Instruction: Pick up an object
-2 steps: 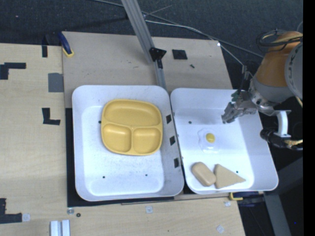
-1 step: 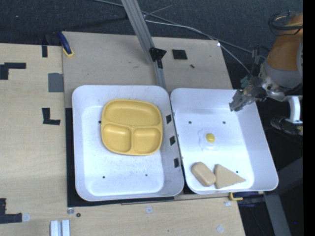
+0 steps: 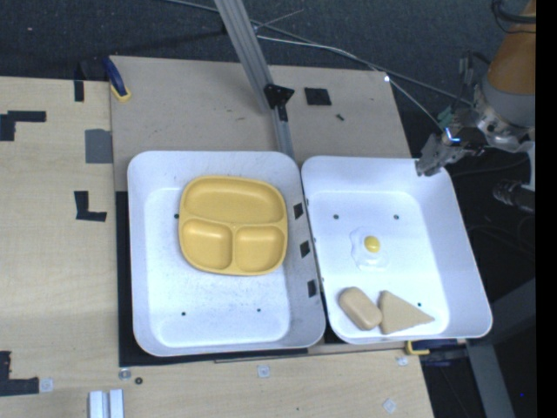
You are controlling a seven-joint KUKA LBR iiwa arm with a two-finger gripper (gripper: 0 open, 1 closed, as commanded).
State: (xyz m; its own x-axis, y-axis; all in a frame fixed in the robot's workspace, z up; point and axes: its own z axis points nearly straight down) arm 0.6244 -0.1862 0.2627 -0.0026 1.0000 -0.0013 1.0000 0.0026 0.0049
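Gripper point(image 3: 432, 162): above the right bin's far right corner; fingers' state cannot be told.
Left bin point(image 3: 148, 259): holds a yellow divided plate point(image 3: 233, 225).
Right bin point(image 3: 452, 233): fried egg point(image 3: 371, 247) mid-floor; bread roll point(image 3: 359, 307) and tan wedge point(image 3: 402, 313) touching, near front edge.

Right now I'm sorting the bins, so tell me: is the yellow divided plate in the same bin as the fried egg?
No. The yellow plate lies in the left bin, while the fried egg lies in the right bin.
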